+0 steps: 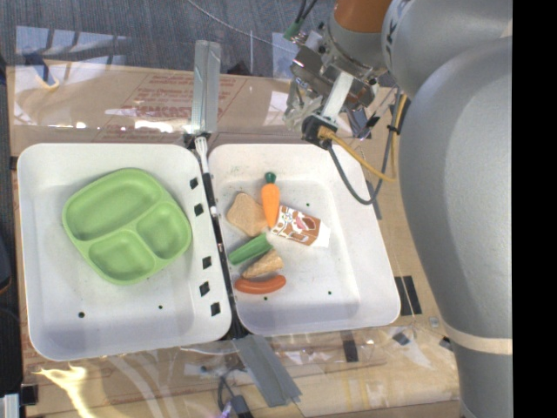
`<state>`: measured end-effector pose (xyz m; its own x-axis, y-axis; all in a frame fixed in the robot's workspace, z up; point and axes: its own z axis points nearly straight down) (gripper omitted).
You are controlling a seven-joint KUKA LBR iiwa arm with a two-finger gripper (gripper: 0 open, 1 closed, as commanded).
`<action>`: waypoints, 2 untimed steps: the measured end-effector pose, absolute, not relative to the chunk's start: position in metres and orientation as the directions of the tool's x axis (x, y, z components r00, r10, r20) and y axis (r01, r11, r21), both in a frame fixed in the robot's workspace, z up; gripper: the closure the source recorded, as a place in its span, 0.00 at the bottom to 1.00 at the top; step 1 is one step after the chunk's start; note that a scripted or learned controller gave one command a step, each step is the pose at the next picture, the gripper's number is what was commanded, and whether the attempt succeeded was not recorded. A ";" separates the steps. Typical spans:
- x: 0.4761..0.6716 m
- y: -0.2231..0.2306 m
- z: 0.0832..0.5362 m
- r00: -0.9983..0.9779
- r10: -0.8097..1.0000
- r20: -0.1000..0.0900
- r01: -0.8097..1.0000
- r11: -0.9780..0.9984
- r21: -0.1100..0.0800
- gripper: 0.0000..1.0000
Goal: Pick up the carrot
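Grey arm (461, 198) hangs its claw (303, 116), grip untellable, beyond the bin (370, 233); bread (246, 214) and carton (297, 227) tightly flank the carrot (271, 204).

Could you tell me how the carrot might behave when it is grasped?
The carrot looks like a smooth toy: probably stiff, light, perhaps slippery. Its rounded, tapered shape may roll or squirt from a pinch. The bread and carton close beside it may get nudged.

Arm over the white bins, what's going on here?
The grey arm's pincer hangs above the right bin's far edge, apart from everything in it. The carrot lies untouched in that bin, between a bread slice and a small carton. A green divided plate sits in the left bin.
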<state>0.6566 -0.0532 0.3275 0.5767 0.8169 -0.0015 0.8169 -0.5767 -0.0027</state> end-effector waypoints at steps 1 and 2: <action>0.656 0.024 0.375 0.587 0.810 0.000 0.810 -0.587 -0.002 1.00; 0.656 0.077 0.325 0.441 0.897 -0.004 0.897 -0.441 -0.008 1.00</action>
